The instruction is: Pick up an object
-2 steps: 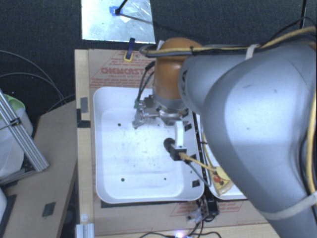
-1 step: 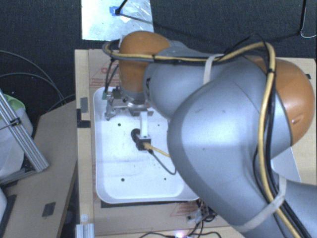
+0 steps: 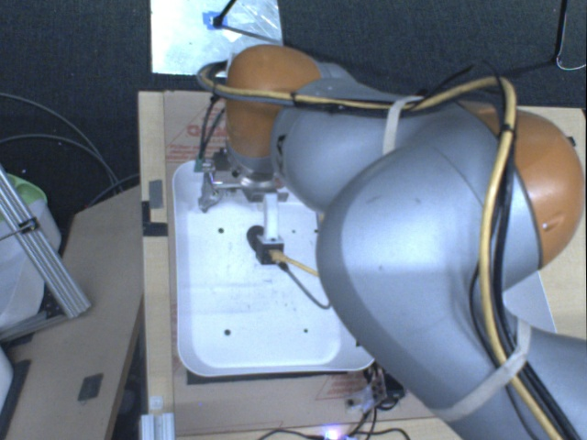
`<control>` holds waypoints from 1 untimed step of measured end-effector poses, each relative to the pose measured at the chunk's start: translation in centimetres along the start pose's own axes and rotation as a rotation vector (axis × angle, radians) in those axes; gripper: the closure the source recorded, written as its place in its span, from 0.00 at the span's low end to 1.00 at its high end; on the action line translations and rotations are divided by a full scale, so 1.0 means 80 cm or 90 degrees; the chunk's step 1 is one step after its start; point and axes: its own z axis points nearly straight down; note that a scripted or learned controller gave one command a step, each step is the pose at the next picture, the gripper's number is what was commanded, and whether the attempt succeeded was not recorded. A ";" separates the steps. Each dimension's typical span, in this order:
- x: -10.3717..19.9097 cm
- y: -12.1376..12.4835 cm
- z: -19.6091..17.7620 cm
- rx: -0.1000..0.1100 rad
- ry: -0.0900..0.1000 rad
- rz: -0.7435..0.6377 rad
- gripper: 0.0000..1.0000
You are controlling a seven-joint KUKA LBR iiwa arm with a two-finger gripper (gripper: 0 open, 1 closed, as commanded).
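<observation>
My gripper (image 3: 240,185) hangs below the orange wrist band (image 3: 266,76), low over the far left corner of a shallow white bin (image 3: 240,342). The bin's white floor shows a few small dark dots. The big grey arm (image 3: 431,246) reaches in from the right and hides everything to the right of this bin. Whatever lies directly beneath the gripper is hidden by the wrist.
A cardboard frame (image 3: 158,273) surrounds the bin. An aluminium rail (image 3: 41,255) slants at the left edge, beside a green item (image 3: 27,193). A shiny sheet (image 3: 215,21) lies on the dark ground behind the bench.
</observation>
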 end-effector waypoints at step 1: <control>0.001 0.001 -0.015 -0.002 0.000 -0.002 1.00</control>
